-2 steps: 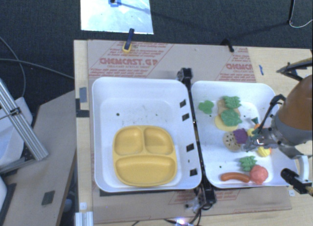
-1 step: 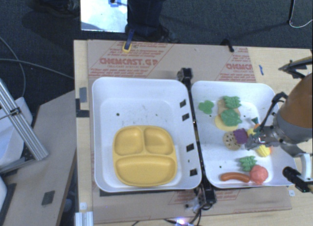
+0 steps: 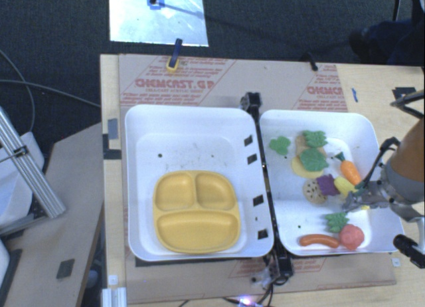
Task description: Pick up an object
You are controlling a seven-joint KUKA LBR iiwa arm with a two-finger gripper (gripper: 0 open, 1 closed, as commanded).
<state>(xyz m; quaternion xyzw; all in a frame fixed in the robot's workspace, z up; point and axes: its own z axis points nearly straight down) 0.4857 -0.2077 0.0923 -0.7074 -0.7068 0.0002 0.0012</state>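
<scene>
A yellow divided tray (image 3: 196,217) lies in the left bin (image 3: 143,166), toward its near side. A black clip (image 3: 251,102) sits where the two bins meet at the far edge. Printed cardboard (image 3: 219,80) covers the worktop (image 3: 80,186) under the bins. Beyond it, a shiny metal sheet (image 3: 158,6) lies on dark carpet (image 3: 299,6).

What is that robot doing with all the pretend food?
The robot arm reaches in from the right, over the right bin. That bin holds toy food: a carrot, grapes, a cookie, a sausage, a red tomato and some green pieces. Its gripper is low among them, near the yellow piece, but nothing is clearly picked up yet. The left bin has a yellow divided plate.
</scene>
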